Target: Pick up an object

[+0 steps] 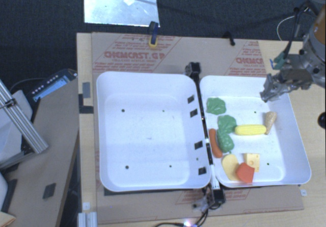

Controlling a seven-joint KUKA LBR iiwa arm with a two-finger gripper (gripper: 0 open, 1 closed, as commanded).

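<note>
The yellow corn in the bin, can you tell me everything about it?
The corn is a small yellow toy cob, plastic by its look, lying on its side across the floor of the right bin. Its left end meets a green toy vegetable; its right end lies close to a tan piece.

The bench (86, 170) bears a printed cardboard sheet (137, 50); two white bins (147, 80) sit side by side on it.
</note>
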